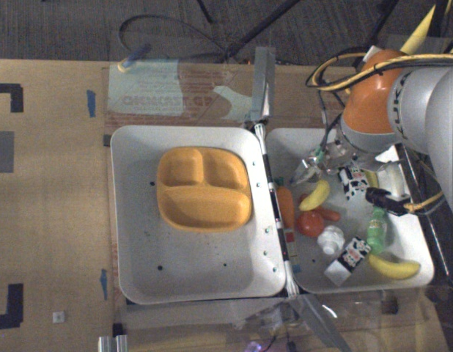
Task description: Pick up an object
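My gripper point(312, 166) hangs low over the upper left part of the right bin point(417, 233), below the arm's orange band. Just beneath and in front of it lies a small yellow banana point(315, 195). An orange carrot point(286, 206) lies along the bin's left wall, with a red tomato point(311, 224) beside it. A white bottle point(330, 238), a cow-print carton point(350, 257), a green bottle point(377, 229) and a larger banana point(393, 267) fill the front of the bin. Another cow-print item point(352, 182) sits right of the gripper. I see nothing held.
The left bin point(138, 255) holds an orange divided plate point(204, 188). A metal divider point(274, 218) separates the two bins. Yellow and black cables point(336, 68) loop around the arm's wrist at the upper right.
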